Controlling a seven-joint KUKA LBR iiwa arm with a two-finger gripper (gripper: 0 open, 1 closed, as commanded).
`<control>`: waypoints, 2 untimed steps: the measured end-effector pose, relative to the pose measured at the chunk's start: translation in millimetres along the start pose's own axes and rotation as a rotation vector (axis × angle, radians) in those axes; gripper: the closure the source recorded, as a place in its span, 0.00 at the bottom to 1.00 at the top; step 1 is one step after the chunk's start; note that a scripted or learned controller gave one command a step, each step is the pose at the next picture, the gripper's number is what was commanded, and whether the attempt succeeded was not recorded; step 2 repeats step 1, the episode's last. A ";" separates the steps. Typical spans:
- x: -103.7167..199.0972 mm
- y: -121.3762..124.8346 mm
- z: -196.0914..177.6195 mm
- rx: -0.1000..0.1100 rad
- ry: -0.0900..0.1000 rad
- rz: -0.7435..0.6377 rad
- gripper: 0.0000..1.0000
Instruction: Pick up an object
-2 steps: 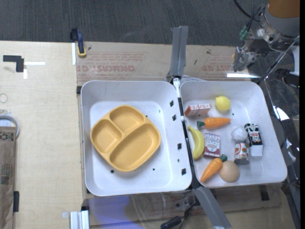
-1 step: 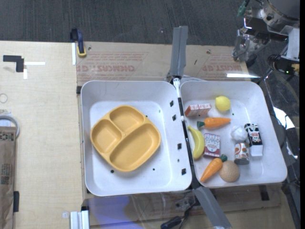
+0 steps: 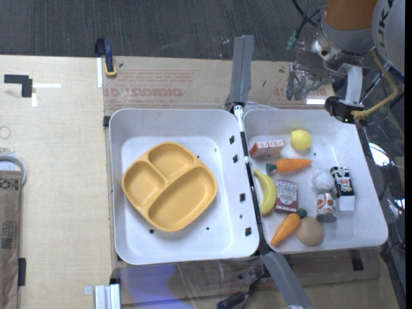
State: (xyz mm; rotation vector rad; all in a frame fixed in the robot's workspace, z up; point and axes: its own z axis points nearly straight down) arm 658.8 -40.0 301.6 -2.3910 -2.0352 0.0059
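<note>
Printed writing is visible in a few places. On the brown cardboard sheet [image 3: 168, 81] behind the bins, red letters appear upside down and mirrored to this view; they seem to read "CHEMICALS", but I am not sure. On the arm [image 3: 360, 8], at the upper right of the frame, grey letters on the white shell look like part of "KUKA".

The gripper [image 3: 302, 85] hangs in the upper right of the frame, above the far edge of the right bin [image 3: 367, 237]. Nothing is seen between its fingers, and I cannot tell how far they are open, because the metal parts blur together.

Inside the right bin lie the objects to pick. A yellow lemon [image 3: 300, 139] is near the far wall, with a small red and white carton [image 3: 267, 148] just to its left; the print on the carton is too small to read. Below them a carrot [image 3: 291, 166] lies across, and a banana [image 3: 266, 192] lies along the left wall. Beside the banana is a red box [image 3: 286, 196] with a small picture, not readable. A second carrot [image 3: 285, 228] points toward the lower left, next to a brown round object [image 3: 310, 231]. A small can [image 3: 326, 206] with a red label stands near a black and white milk carton [image 3: 343, 187] with a cow pattern.

The left bin [image 3: 129, 237] holds a yellow divided plate [image 3: 169, 185] with three compartments.
</note>
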 end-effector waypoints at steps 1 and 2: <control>-28.4 4.7 -77.4 -0.002 0.000 0.021 1.00; -28.4 4.7 -77.4 -0.002 0.000 0.021 1.00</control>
